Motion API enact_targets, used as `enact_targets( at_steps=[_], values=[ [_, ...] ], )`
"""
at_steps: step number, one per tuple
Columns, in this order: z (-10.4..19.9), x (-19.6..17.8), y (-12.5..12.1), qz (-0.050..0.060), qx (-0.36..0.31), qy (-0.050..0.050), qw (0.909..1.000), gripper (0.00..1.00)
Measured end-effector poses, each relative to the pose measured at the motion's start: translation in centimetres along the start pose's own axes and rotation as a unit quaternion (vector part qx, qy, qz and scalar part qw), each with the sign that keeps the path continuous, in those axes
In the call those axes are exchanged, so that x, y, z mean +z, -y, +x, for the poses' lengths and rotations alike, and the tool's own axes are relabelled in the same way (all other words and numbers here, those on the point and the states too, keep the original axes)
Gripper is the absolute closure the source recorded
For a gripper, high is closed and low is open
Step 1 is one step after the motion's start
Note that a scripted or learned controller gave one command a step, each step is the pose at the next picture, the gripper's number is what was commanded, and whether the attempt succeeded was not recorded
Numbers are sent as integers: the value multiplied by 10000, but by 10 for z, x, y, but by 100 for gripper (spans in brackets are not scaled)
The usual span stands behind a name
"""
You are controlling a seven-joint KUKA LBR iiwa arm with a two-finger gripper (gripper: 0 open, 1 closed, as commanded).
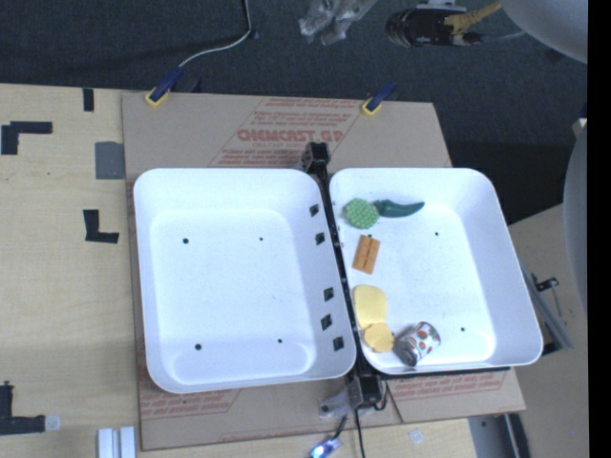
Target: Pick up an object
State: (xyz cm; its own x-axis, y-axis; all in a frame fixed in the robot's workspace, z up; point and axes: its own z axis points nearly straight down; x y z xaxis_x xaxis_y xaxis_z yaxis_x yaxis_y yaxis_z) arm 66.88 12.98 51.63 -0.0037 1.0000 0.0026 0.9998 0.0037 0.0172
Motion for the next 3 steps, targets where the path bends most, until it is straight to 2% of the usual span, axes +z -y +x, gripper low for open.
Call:
enact_targets(
  at_steps=[1, 2, 3],
  values=[
    [-95, -21, 1, 71, 58, 31, 10000, 100],
    [-195, 21, 2, 111, 65, 32, 9999, 100],
    [-256, -21, 2, 67, 41, 30, 10000, 100]
  ],
)
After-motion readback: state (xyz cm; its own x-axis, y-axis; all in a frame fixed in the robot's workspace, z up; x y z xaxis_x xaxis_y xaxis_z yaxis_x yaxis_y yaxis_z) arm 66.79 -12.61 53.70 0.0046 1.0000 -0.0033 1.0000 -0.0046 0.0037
